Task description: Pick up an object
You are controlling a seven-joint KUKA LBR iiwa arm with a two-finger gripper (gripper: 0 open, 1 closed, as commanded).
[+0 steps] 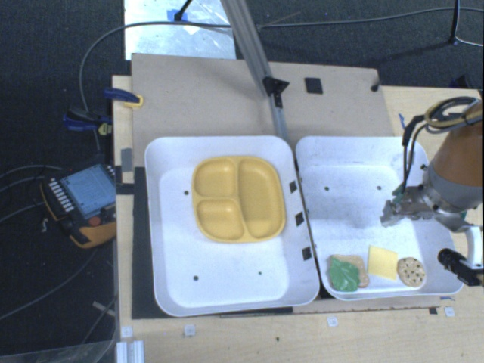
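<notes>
— Where is the gripper (pixel 396 212)?
— Over the right bin (pixel 340 180), toward its right side, above bare white floor. How its fingers stand I cannot tell.
— And the things to pick?
— Along that bin's near edge: a green piece on toast (pixel 347 272) at left, a yellow cheese slice (pixel 383 262) just beside it, a round cookie (pixel 411 272) at right. All lie nearer than the gripper.
— The left bin (pixel 174 278)?
— It carries a yellow divided plate (pixel 238 198).
</notes>
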